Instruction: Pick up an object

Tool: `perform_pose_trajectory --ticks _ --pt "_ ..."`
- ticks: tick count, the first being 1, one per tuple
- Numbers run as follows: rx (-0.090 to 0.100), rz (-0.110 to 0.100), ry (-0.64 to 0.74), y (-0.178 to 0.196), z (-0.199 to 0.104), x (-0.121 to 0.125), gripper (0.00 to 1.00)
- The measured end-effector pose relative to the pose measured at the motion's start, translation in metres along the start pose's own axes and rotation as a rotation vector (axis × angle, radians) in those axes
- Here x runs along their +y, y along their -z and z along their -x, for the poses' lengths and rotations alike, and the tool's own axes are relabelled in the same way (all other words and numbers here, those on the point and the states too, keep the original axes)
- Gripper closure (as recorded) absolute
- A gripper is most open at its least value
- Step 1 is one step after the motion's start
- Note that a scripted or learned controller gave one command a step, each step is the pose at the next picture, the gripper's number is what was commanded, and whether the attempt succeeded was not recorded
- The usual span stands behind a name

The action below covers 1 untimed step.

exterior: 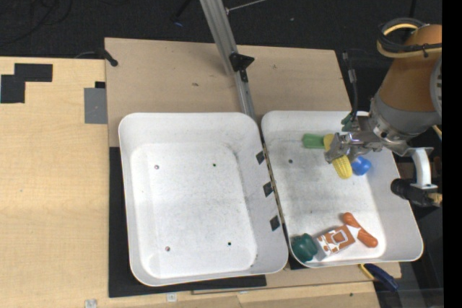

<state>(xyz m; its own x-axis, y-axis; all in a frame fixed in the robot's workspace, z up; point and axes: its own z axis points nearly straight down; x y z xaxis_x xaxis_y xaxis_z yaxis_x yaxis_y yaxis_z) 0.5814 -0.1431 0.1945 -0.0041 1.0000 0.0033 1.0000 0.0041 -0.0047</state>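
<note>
1. Camera view looks down on a wooden table (180,76) bearing two shallow white plastic bins; the left bin (144,133) sits beside the right bin (404,245).
2. The pincer (345,146) hovers low over the right bin's upper part, at a small yellow ridged toy (343,167) touching a blue rounded piece (361,166), with a green block (313,141) just beside.
3. Whether the pincer is spread or pinching, I cannot tell; it looks blurred.
4. To do this well, it should probably centre over the yellow toy alone, descend straight, and close firmly before lifting.
5. An orange carrot-shaped toy (361,229) lies near the bin's lower rim.
</note>
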Motion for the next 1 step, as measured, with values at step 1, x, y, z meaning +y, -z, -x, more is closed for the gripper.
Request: perform_pose_trajectory --ticks 1 --pt "0.001 0.0 0.0 0.0123 -0.0568 -0.017 1.0"
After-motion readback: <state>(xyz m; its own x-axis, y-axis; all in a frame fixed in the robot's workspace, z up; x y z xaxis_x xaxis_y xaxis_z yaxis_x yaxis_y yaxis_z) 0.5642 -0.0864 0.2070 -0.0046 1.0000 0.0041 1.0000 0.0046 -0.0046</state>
